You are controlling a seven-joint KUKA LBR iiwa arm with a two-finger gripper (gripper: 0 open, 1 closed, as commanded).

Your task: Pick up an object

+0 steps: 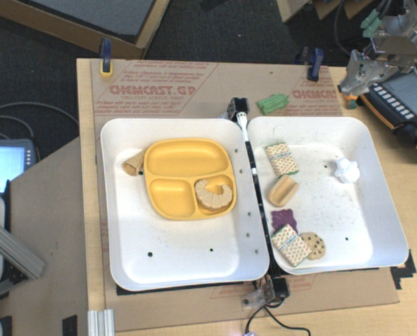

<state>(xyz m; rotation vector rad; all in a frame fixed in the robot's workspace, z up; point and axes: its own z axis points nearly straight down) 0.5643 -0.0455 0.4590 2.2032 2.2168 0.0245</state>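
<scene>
One cookie (313, 245), two wafers (290, 246), perhaps two breads (283, 190), one yellow tray (187, 158)

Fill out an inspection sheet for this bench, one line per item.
Surface: two shallow white bins, left bin and right bin, side by side on a brown cardboard sheet.
Job's things: yellow three-compartment plastic tray in left bin, a tan ring-shaped pastry in its lower right compartment; a tan piece beside its left edge. Right bin: two checkered wafers, tan bread roll, purple piece, chocolate-chip cookie, small white object.
Clutter: green item on the cardboard above the bins.
Grippers: gripper at upper right, outside the bins.
Cables: black cable below the bins.
Surroundings: dark floor.
</scene>
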